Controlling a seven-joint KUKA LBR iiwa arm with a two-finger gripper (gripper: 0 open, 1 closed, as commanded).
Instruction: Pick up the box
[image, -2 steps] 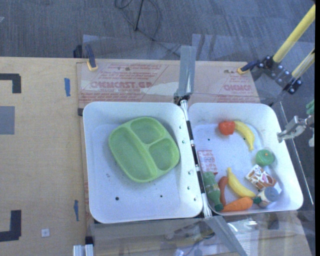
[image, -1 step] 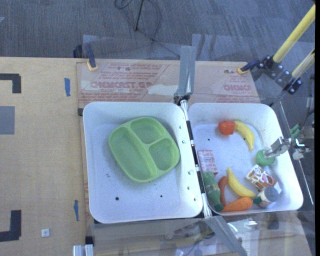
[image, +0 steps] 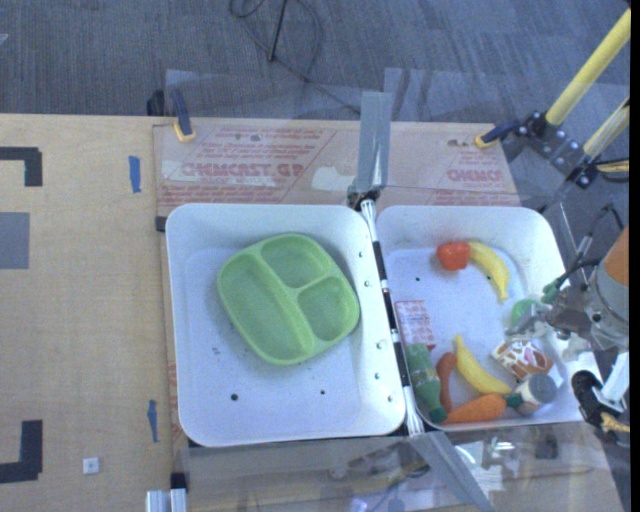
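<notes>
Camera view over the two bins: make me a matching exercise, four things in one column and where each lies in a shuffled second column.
Things:
1. green divided plate
2. tomato
3. carrot
4. red and white box

Places:
A. near front edge of the right bin
B. against the right bin's left wall
C. middle of the left bin
D. far part of the right bin, beside a banana

Pairs: 1-C, 2-D, 3-A, 4-B

arm (image: 612, 310): cut off by the frame's right edge
box (image: 412, 322) print: too small to read
gripper (image: 553, 318): blurred
</notes>
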